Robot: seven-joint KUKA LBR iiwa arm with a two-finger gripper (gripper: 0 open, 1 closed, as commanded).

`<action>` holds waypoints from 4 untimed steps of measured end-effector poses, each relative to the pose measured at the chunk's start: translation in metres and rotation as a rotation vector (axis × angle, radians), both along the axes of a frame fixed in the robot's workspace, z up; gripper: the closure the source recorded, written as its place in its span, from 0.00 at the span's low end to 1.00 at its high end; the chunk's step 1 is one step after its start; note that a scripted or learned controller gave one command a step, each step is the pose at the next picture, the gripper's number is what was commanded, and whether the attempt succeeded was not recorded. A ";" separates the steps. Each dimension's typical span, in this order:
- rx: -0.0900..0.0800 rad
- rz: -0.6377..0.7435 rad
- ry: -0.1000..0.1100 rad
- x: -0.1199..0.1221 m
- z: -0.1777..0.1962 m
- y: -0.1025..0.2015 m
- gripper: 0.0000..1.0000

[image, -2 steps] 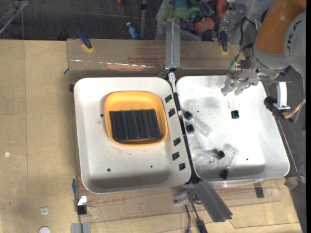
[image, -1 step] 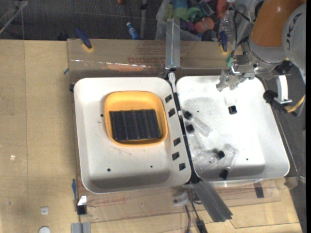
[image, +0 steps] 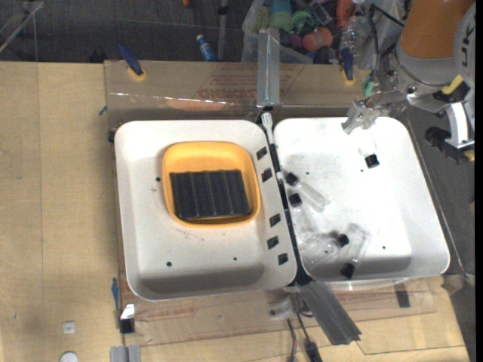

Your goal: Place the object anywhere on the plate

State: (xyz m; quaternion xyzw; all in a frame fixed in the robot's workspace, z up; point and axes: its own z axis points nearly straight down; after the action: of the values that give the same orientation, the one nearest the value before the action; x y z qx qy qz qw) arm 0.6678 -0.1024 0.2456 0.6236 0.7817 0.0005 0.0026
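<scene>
Far left, bare wooden counter (image: 53, 202). Next comes the left bin (image: 143, 266), and inside it sits the orange plate (image: 210, 155) with a dark ribbed block (image: 209, 194) lying flat on it, filling most of the plate. A black-clipped divider (image: 273, 194) separates the two bins. Over in the right bin (image: 407, 225), clear plastic pieces (image: 328, 240) cluster near the front left, with a small black cube (image: 370, 160) well apart toward the back. Top right, the arm (image: 434, 21) hangs over the bin's back edge, fingers (image: 361, 117) angled down-left, nothing between them; how wide they're parted, can't tell.
</scene>
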 end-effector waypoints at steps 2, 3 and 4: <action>0.003 0.315 0.006 -0.001 -0.027 0.025 1.00; 0.000 0.427 0.000 0.000 -0.017 0.032 1.00; 0.002 0.570 0.005 -0.001 -0.025 0.034 1.00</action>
State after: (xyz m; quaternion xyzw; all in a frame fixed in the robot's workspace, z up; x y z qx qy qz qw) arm 0.6669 -0.0681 0.2211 0.3786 0.9256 0.0004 0.0000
